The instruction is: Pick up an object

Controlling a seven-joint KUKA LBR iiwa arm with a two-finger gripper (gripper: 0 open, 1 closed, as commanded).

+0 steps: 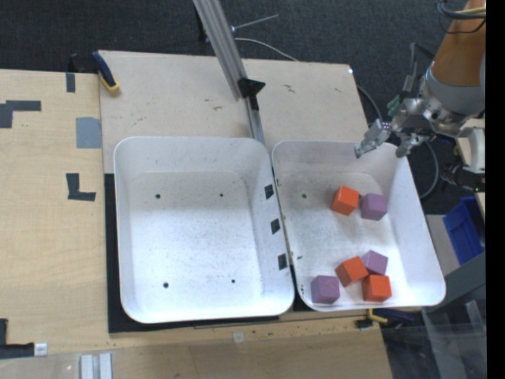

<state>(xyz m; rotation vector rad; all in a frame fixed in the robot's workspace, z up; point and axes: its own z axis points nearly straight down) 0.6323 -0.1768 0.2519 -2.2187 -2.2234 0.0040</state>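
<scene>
Table (181, 93) carries two shallow white bins side by side. Left bin (126, 212) has bare floor, speckled.

Right bin (418, 235) holds six blocks in two groups. Upper pair: orange block (344, 200) touching purple block (373, 206) on its right, mid-bin, with free floor above and to the left. Lower cluster near the front rim: purple block (324, 289) leftmost, orange block (352, 271) beside it, small purple block (375, 261) just behind, orange block (376, 288) at the front right, close to the rim. Little room between the cluster and the front wall.

Arm enters from the right. Claw (382, 142) hangs over the right bin's far right corner, at the rim, well apart from every block. Nothing between its fingers; cannot tell whether they are spread or closed.
</scene>
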